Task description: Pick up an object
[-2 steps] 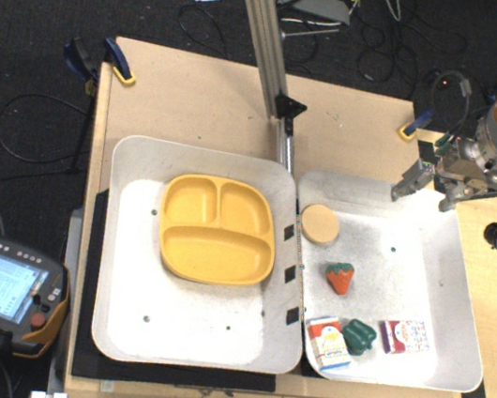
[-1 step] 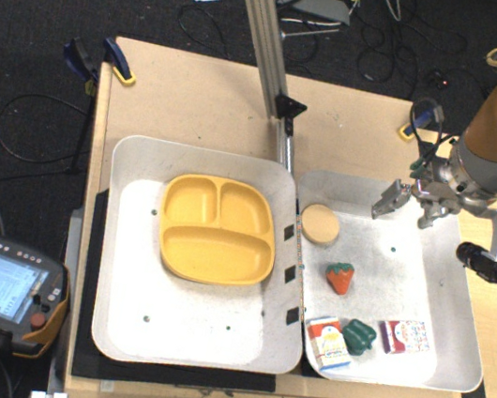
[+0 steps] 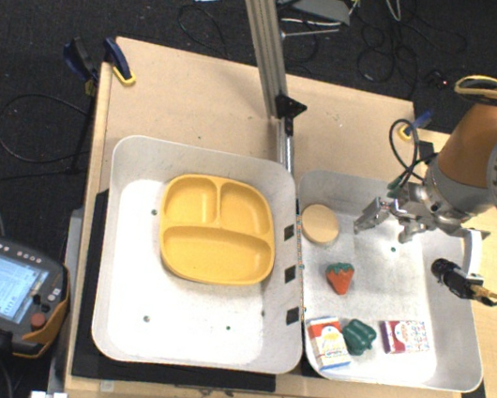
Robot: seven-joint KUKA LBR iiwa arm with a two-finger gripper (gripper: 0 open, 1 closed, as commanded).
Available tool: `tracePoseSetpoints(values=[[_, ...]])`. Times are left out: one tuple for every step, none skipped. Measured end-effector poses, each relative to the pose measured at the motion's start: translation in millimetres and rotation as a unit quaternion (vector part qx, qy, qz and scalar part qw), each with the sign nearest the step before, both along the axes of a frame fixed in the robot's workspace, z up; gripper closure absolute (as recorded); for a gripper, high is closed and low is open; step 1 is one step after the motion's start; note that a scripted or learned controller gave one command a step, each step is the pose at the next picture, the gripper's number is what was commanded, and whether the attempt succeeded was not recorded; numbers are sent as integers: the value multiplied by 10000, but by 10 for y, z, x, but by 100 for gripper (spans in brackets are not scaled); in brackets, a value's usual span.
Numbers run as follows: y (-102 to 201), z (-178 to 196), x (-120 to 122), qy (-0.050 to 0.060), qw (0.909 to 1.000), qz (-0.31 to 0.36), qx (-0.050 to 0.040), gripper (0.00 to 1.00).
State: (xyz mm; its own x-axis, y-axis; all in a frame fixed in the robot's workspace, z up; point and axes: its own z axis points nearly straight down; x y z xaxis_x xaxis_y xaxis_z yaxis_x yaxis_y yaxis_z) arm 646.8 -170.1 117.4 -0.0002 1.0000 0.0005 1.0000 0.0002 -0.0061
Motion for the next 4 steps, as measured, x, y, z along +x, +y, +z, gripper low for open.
tracePoseSetpoints(values=[[-3,152,24,-44,10000,4,-11,100],[4,592,-13,-56,10000,-5,-9,100],[25,1220,63,-76,10000,15,-14,100],[28,1444,75,-57,10000,13,-9,100]])
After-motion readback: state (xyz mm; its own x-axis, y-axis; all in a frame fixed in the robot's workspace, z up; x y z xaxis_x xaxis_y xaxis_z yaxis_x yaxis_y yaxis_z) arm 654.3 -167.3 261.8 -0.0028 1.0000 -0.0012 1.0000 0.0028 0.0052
